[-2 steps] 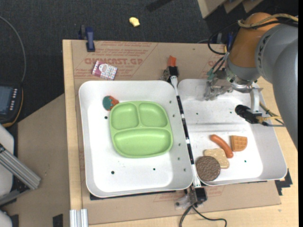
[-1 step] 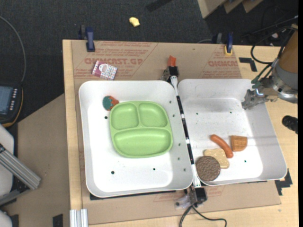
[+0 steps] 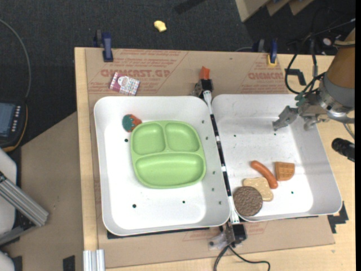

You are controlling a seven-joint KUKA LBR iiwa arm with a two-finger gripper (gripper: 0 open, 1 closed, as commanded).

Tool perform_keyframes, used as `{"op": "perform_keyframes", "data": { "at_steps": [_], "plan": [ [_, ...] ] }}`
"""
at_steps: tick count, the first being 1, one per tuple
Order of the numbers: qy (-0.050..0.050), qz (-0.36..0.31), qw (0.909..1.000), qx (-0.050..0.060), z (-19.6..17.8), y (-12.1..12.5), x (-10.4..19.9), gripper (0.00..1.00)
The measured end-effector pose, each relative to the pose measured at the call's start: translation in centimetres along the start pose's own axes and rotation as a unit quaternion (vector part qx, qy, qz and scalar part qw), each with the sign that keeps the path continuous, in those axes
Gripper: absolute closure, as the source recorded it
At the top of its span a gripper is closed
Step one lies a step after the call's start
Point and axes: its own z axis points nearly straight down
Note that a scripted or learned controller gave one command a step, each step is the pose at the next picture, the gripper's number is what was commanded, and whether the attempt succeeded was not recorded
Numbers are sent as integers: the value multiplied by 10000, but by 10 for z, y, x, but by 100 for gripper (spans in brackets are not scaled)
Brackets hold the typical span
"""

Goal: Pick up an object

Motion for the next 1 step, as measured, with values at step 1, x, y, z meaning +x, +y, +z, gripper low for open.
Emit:
{"op": "perform_keyframes", "data": {
  "at_steps": [1],
  "plan": [
    [23, -26, 10000, 30, 15, -65, 79, 0]
  ]
}}
